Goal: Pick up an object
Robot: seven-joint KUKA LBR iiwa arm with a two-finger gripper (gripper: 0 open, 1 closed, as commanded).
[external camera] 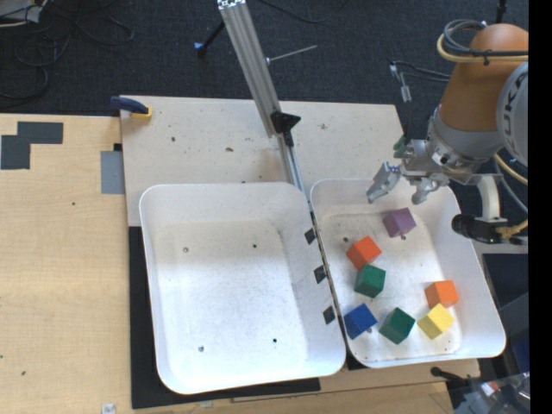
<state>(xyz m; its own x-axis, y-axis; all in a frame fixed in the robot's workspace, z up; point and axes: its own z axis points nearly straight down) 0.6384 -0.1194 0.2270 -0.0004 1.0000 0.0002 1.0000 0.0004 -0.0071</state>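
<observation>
My gripper hangs over the back of the right bin, its two fingers spread open with nothing between them. Just below it a purple block lies on the bin floor, apart from the fingertips. Further forward lie an orange block, a green block, a blue block, a second green block, a yellow block and a second orange block.
The left bin stands beside the right one, with a divider carrying black clips between them. A slanted aluminium post rises behind the bins. A blue-and-yellow clamp sits at the bench's back left.
</observation>
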